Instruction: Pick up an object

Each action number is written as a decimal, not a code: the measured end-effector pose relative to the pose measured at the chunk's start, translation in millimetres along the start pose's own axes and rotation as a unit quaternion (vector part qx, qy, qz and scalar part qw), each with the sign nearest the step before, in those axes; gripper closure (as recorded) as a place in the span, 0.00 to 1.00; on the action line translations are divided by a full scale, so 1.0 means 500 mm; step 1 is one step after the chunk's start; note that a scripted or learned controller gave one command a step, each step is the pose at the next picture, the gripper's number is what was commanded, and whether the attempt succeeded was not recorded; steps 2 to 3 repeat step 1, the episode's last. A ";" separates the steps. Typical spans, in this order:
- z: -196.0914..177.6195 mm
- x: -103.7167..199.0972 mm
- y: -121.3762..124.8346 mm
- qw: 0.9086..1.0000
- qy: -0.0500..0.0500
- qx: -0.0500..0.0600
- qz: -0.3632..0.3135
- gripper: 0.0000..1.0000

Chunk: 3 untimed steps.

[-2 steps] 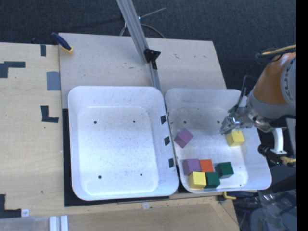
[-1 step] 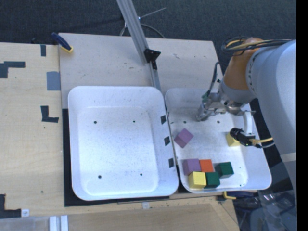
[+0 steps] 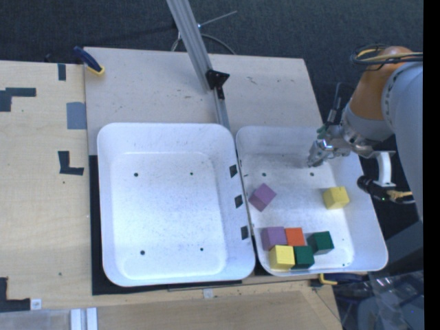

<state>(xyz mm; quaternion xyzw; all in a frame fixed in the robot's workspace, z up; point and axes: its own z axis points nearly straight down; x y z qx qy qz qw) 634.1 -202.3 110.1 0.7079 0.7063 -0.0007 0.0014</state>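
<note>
Camera view looks down on two white bins, and the gripper point(image 3: 318, 154) hangs low over the upper part of the right bin point(image 3: 275, 137), with nothing seen between its tips; whether it is apart or together I cannot tell at this size. By my judgement the pick is at the approach step, with no object chosen for certain. Nearest lie the yellow block point(image 3: 335, 197), alone toward the bin's right wall, and the tilted purple block point(image 3: 262, 196) near the divide with the left bin point(image 3: 165, 135). Either has open floor around it, so a straight descent should suit. The cluster at the lower edge, a purple cube point(image 3: 273, 236), orange cube point(image 3: 295, 236), yellow cube point(image 3: 282, 256) and green blocks point(image 3: 313, 247), sits packed against the rim, leaving little room for fingers.
</note>
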 end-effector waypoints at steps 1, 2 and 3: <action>0.039 -0.012 0.050 1.000 0.001 0.001 -0.003 1.00; 0.039 -0.012 0.050 1.000 0.001 0.001 -0.003 1.00; 0.039 -0.012 0.050 1.000 0.001 0.001 -0.003 1.00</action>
